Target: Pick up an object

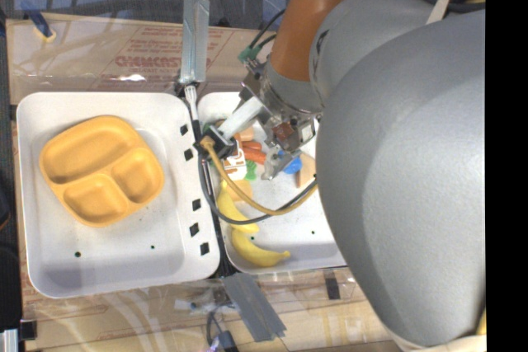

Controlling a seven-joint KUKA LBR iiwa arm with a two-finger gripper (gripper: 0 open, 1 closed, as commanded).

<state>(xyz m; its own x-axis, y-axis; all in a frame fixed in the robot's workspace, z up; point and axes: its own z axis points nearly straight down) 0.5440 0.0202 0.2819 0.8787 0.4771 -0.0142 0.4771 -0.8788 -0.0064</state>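
From the overhead camera, my gripper (pixel 268 151) hangs low inside the right bin (pixel 318 247), over a cluster of small orange and blue objects (pixel 276 159); whether it grips anything I cannot tell. A banana (pixel 247 247) lies in the same bin, below my gripper toward the near edge. Well to the gripper's left, a yellow divided tray (pixel 101 169) rests in the left bin (pixel 49 264).

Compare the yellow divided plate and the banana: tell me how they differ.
The yellow divided plate lies alone in the left bin; the banana lies in the right bin, near small colourful items. The plate is broad, rounded and split into compartments; the banana is slim and curved. The plate shows whole; a yellow cable crosses the banana's upper end. Both are yellow.
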